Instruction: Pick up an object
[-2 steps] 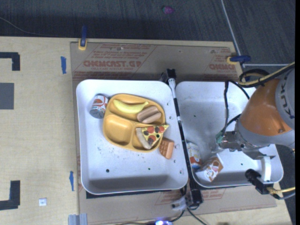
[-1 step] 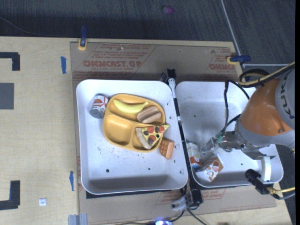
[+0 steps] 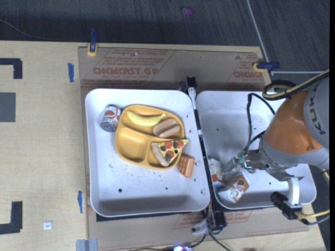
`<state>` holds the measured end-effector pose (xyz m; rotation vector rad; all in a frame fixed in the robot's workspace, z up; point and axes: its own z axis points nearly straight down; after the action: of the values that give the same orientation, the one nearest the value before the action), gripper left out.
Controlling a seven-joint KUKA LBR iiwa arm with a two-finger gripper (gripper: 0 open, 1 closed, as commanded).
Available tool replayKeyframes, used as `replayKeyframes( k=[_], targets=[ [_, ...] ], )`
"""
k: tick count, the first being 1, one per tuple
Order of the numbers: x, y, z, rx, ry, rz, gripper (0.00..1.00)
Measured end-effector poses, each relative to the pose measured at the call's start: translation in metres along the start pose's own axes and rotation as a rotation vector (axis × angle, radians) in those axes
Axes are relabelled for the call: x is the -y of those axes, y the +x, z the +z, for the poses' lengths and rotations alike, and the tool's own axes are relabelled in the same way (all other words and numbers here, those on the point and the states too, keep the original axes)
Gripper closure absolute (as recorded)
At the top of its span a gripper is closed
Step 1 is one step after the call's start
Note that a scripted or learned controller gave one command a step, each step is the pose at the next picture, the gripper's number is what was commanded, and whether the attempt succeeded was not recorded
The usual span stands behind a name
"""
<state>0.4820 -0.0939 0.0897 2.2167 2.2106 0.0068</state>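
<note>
My gripper [image 3: 231, 168] is low in the right bin [image 3: 230, 114], near its front left corner, below the orange band [image 3: 296, 124] of the arm. A small white and brown packet [image 3: 236, 189] lies just in front of it. Another small white and brown item [image 3: 214, 171] rests to its left against the bin wall. The gripper is right beside both, and I cannot tell whether it touches either. The left bin [image 3: 104, 182] holds a yellow compartment plate [image 3: 131, 143] carrying a toy banana [image 3: 140, 119], a hot dog [image 3: 166, 127] and a pizza slice [image 3: 168, 149].
A crushed can [image 3: 110, 117] lies at the plate's upper left. An orange-brown cracker piece [image 3: 186, 166] leans at the plate's lower right. A black divider bar [image 3: 196, 124] runs between the bins. Cables [image 3: 272, 90] loop over the right bin's far side.
</note>
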Motion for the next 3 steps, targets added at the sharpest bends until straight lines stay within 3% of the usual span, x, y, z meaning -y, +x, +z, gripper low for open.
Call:
replayKeyframes(
  k=[3],
  targets=[
    [-0.0002,-0.0018,-0.0002,-0.003,0.000,-0.002,0.00]
  ],
)
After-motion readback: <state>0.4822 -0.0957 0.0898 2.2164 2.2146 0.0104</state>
